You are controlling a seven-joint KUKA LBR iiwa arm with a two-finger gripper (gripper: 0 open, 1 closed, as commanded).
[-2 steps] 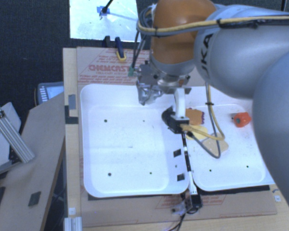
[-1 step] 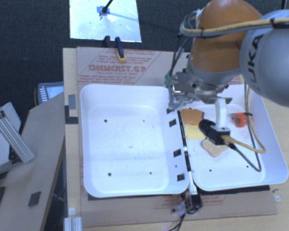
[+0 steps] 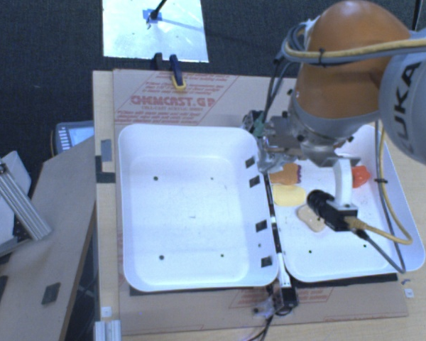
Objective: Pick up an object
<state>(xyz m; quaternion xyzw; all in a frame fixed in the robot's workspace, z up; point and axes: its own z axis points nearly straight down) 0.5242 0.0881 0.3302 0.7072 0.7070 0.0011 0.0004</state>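
Pincer (image 3: 267,160) hangs over the right bin (image 3: 341,258), can't tell if it's apart. I'd centre over the yellow piece (image 3: 287,196) first, away from the wall.

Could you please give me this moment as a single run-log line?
arm over right bin | gripper near orange piece, yellow piece | grasp unconfirmed

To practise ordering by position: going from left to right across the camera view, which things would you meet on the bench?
Left white bin → yellow piece → tan piece → red piece.
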